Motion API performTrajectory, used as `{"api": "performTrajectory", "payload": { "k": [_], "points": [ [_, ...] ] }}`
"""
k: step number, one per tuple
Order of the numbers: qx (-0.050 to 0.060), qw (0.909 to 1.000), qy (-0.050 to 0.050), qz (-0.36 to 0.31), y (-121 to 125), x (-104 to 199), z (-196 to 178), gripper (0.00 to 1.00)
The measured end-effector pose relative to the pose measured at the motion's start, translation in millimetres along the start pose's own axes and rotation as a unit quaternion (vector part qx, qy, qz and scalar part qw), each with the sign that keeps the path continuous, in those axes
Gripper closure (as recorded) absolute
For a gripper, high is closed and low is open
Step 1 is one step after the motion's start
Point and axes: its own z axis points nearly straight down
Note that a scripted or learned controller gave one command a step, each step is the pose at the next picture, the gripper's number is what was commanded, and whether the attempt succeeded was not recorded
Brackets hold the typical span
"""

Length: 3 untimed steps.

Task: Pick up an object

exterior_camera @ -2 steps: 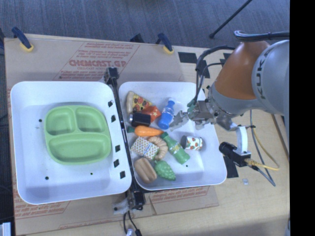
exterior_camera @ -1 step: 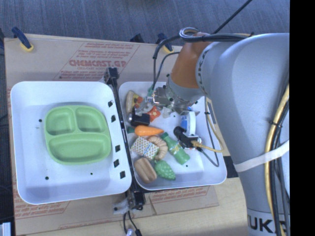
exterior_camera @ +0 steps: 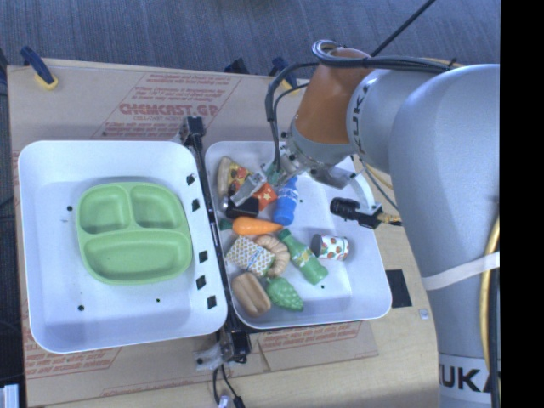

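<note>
Our claw [exterior_camera: 274, 179] hangs low over the back of the right bin [exterior_camera: 365, 272]; we cannot tell how it is set, as the wrist hides it. Left of that bin, the green divided plate [exterior_camera: 133, 231] is no target. Inside it, the carrot [exterior_camera: 255, 226] lies nearest the claw, touching neighbours. We should descend squarely on one toy, avoiding the crowd.

i'm looking at a robotics lab bench, not a home. a grey industrial arm [exterior_camera: 425, 143] with an orange band [exterior_camera: 327, 100] and loose black cabling [exterior_camera: 280, 100] reaches over two white bins [exterior_camera: 51, 313] clamped onto flat cardboard sheeting [exterior_camera: 170, 100] printed with red lettering. toy food [exterior_camera: 272, 253] and a green divided plate [exterior_camera: 133, 232] sit in them. grey carpet [exterior_camera: 127, 15] lies beyond.
</note>
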Motion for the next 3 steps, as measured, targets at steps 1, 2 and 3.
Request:
{"api": "performTrajectory", "payload": {
  "k": [1,2,3],
  "points": [
    [-0.002,0.9782,-0.004,-0.208,4,6,-1,0.00],
    [-0.002,0.9118,-0.004,-0.411,-4,9,-1,0.00],
    [0.007,0.9188,0.004,-0.395,16,7,0,0.00]
  ]
}}
